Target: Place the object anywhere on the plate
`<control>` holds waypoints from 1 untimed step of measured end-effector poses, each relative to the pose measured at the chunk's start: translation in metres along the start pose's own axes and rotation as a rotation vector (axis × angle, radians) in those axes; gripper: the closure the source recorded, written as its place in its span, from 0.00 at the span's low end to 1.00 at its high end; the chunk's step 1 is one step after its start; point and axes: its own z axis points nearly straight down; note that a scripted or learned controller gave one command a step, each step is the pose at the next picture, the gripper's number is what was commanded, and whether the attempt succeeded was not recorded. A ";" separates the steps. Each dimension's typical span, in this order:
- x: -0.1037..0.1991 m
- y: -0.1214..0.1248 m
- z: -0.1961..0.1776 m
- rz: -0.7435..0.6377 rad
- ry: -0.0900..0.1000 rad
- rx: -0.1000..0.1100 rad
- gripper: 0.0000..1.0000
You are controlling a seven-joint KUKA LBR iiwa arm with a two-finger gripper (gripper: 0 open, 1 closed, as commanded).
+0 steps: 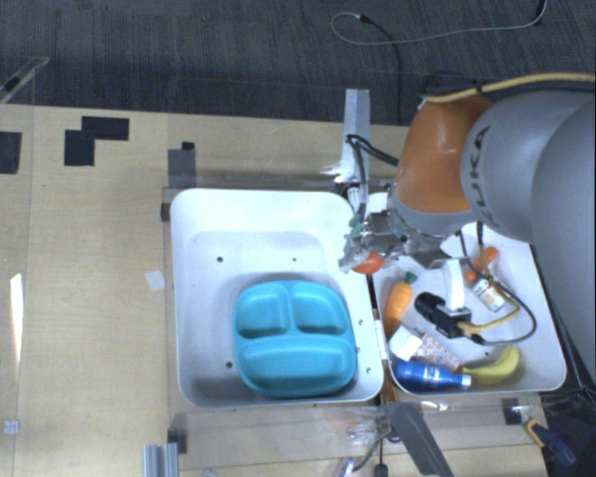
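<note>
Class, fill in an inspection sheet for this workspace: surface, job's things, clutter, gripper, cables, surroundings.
Surface: bench bearing a left bin and a right bin.
Job's things: blue plate in the left bin; red thing at the gripper's tip.
Clutter: carrot, banana and blue bottle in the right bin.
Grippers: gripper over the wall between the bins; whether it holds the red thing cannot be told.
Cables: thin cable on the floor.
Surroundings: dark floor; black marks on the bench.
</note>
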 end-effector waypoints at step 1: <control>0.062 -0.014 0.000 -0.184 0.000 0.001 1.00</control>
